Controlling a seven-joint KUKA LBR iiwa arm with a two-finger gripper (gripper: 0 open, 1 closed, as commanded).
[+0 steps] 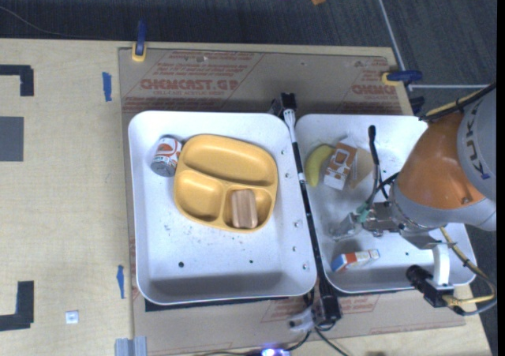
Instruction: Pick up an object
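In the right bin, my gripper hangs low over the middle of the floor, below the grey arm and its orange band. A small white carton with red and blue ends lies just below the gripper, apart from it. At the bin's back left, a yellow rounded fruit lies against a brown-and-white box. I see nothing held in the gripper.
The left bin holds a yellow divided plate with a brown block in its lower right compartment. A small can lies at the plate's left. A black divider clamp sits between the bins.
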